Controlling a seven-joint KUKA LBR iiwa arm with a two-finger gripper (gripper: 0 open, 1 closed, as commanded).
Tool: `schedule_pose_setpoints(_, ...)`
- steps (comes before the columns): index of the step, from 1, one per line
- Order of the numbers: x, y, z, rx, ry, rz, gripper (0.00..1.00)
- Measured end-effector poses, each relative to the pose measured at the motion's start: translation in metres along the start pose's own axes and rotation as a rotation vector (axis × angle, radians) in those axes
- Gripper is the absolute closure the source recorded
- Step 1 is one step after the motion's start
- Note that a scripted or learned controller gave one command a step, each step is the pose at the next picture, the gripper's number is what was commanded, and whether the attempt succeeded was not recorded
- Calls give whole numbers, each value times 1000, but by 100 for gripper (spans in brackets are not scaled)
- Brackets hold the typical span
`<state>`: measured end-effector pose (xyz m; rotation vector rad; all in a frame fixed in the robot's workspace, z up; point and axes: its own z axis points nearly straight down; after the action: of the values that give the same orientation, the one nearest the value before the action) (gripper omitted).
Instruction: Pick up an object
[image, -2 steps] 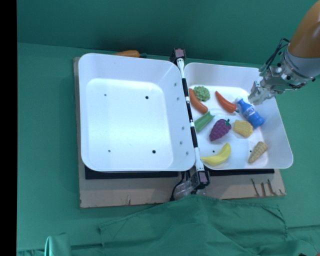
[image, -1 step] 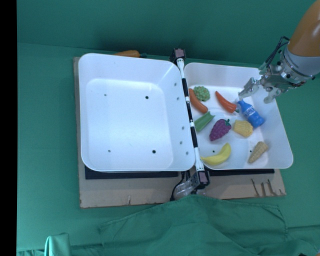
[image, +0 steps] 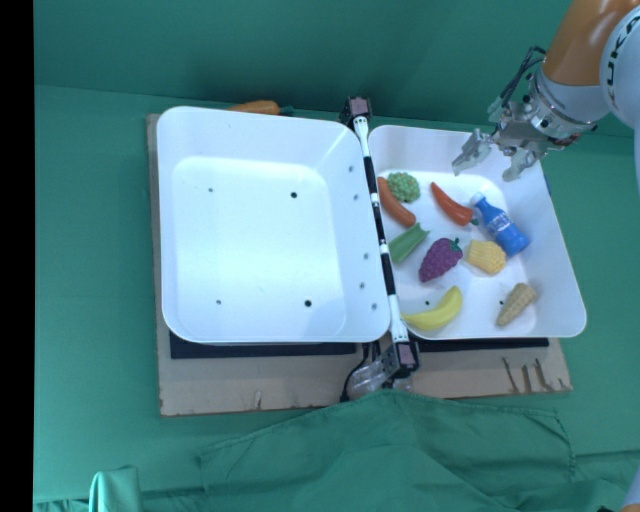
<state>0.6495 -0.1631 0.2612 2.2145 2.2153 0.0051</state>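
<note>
My pincer (image: 493, 158) hangs spread open with nothing between its fingers, over the far edge of the right bin (image: 560, 262). Just below it lie a blue bottle (image: 500, 226) and a red chili (image: 451, 205); further down sit purple grapes (image: 440, 259), a corn cob (image: 486, 257) and a banana (image: 435, 312).
</note>
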Motion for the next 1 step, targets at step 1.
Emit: schedule_pose_setpoints(1,60,1,58,-7,3,3,0)
